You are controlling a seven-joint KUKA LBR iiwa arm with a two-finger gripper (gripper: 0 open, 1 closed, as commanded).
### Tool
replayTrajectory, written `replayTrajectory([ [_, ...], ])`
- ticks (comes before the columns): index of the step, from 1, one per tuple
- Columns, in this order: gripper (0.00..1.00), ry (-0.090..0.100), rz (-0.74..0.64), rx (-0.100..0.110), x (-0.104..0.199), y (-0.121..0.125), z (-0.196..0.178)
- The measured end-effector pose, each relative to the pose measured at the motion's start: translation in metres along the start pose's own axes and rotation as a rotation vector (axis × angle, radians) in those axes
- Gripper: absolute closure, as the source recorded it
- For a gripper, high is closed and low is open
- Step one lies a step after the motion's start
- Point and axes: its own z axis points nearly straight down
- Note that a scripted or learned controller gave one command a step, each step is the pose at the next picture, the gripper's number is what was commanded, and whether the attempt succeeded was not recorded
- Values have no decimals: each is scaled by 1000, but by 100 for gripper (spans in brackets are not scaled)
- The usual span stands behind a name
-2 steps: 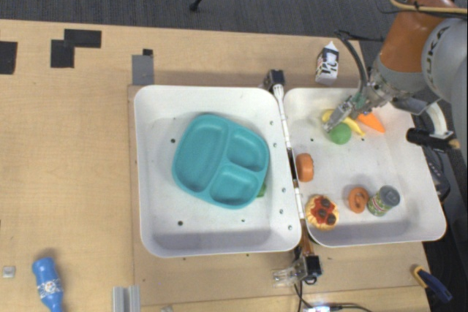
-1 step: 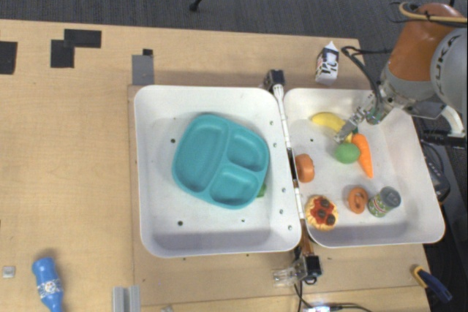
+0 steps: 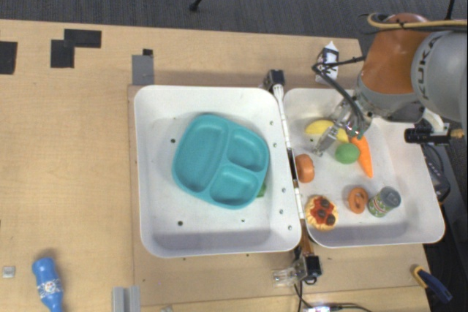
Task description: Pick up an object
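My gripper (image 3: pixel 338 134) hangs low over the back of the right bin (image 3: pixel 417 179), under the grey arm with its orange band. It is right beside a yellow fruit (image 3: pixel 317 128) and just above a green round fruit (image 3: pixel 346 153). An orange carrot (image 3: pixel 365 157) lies next to the green fruit on the right. Nothing visibly sits in the gripper's grasp. Further forward in this bin lie a brown-orange oval piece (image 3: pixel 305 169), a small pizza-like piece (image 3: pixel 322 211), a brown ring (image 3: pixel 357 199) and a small can (image 3: pixel 384 202).
The left bin (image 3: pixel 157 157) holds a teal divided plate (image 3: pixel 223 159), with a bit of green (image 3: pixel 262 191) peeking from under its right edge. A blue object (image 3: pixel 47 283) lies on the wooden bench at the front left. Black cables run past the arm at the back right.
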Motion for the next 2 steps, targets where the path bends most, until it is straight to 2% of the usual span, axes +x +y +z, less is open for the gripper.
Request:
replayTrajectory([
  [1, 0, -5, -190, -1, 53, -7, -2],
  [2, 0, -6, -196, 0, 75, -57, -2],
])
